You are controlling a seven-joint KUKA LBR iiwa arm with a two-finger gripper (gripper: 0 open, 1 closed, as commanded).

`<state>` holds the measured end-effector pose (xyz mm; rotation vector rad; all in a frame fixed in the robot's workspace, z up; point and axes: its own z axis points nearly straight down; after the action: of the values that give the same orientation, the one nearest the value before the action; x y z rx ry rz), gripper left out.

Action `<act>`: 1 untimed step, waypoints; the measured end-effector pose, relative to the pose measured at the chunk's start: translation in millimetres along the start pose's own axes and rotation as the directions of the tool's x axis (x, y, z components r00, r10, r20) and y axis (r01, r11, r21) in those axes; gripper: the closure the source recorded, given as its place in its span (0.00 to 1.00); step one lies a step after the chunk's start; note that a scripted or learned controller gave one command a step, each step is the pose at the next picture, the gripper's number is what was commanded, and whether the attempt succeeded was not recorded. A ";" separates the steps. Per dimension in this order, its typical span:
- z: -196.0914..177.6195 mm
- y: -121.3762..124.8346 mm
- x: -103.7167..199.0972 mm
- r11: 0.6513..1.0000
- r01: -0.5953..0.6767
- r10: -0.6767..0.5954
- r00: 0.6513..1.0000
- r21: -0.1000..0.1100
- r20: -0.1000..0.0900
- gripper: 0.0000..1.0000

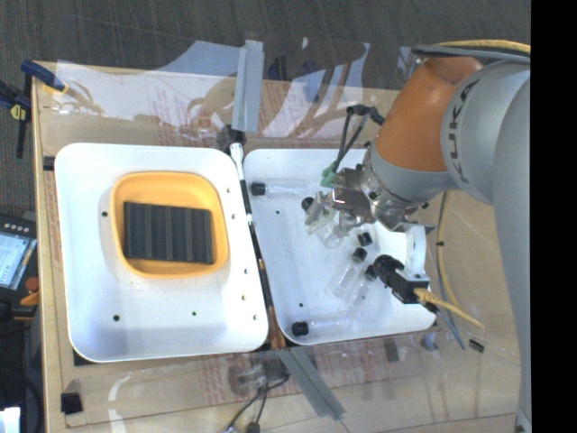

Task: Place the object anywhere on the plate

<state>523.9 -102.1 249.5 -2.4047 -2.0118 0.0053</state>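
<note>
Orange-banded arm (433,124) hangs over right bin (279,269); gripper (338,210) state unreadable. Confirm a grasp, then carry left to yellow plate (167,188).

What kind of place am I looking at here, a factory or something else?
Most likely a robotics lab or test bench, not a factory line. A grey and orange arm reaches over two shallow white bins set side by side on a bench, one holding a yellow plate, with loose cables around.
</note>
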 end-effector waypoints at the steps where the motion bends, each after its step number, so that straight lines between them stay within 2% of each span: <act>1: -34.5 61.5 54.3 0.972 0.235 -0.235 0.972 -0.003 0.003 1.00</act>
<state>594.3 -59.6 283.6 -2.1529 -2.2848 0.0035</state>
